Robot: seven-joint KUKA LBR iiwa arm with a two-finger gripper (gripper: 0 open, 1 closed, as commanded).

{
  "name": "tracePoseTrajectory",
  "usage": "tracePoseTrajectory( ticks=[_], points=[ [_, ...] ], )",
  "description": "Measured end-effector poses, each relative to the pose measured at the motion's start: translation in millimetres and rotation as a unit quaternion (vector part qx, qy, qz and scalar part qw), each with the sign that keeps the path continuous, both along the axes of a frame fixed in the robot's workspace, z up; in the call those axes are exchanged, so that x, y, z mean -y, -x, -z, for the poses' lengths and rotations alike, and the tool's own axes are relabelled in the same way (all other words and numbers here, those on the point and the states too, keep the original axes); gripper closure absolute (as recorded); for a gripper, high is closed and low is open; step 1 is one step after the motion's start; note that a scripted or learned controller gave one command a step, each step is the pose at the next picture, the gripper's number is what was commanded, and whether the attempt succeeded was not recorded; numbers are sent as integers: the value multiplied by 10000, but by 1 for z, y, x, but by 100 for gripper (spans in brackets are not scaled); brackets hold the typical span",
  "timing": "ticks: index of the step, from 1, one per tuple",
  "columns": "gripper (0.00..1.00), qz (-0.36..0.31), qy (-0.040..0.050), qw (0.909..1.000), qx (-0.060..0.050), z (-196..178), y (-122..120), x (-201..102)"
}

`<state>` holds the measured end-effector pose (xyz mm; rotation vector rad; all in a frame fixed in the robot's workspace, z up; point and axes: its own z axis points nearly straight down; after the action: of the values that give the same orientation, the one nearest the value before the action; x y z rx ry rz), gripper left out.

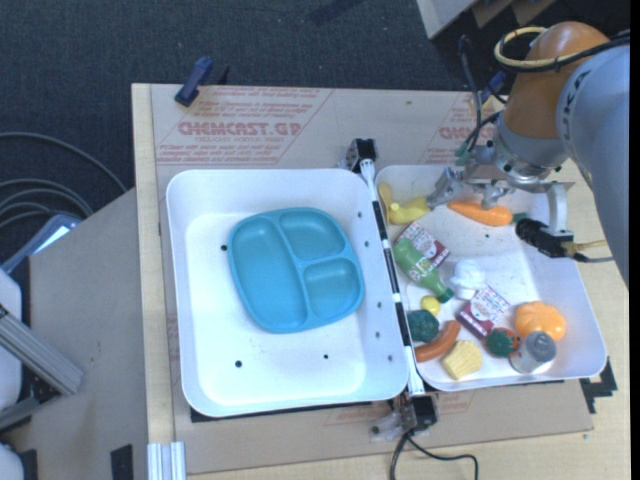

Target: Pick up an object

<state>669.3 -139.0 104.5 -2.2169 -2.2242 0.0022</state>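
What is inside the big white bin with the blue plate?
Inside the left shallow white bin lies a blue plastic plate with three compartments, with nothing on it. Whatever lies under the plate is covered.

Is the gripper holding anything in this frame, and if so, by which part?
Cannot be told. The gripper sits low in the right bin, directly over an orange carrot, but a grip isn't visible.
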Motion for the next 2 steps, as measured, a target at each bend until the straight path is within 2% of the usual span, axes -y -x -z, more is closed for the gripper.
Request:
tracePoseTrajectory(
  ticks=[1, 2],
  points=[
    [0, 6, -3, 10000, 47, 14, -1, 7],
    [0, 7, -1, 10000, 48, 13, -1, 6]
  ],
)
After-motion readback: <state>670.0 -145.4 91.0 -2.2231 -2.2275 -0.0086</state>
